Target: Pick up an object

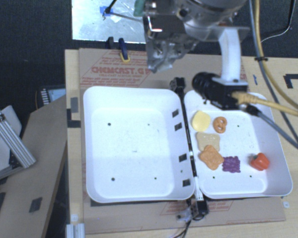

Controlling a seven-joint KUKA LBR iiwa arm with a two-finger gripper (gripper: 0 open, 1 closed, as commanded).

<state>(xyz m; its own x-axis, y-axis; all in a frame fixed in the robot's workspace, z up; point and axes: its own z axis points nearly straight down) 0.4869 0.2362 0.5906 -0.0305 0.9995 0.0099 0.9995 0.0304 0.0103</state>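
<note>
The right bin [273, 180] holds several small toy foods: a pale yellow round piece [201, 120], a brown pretzel [220, 124], a beige slice [208, 141], an orange waffle-like piece [211, 157], a purple bunch of grapes [231, 164] and a red pepper [260, 161]. My gripper [158, 63] hangs high above the bench's far edge, past the back rim of the left bin [97, 133], well away from all of these. Nothing shows beneath it.
The two bins are joined by a row of black clips [181, 128] along their shared rim. A yellow and blue clamp [123, 51] sits at the far edge of the cardboard sheet. An aluminium rail [7, 135] stands at the left.
</note>
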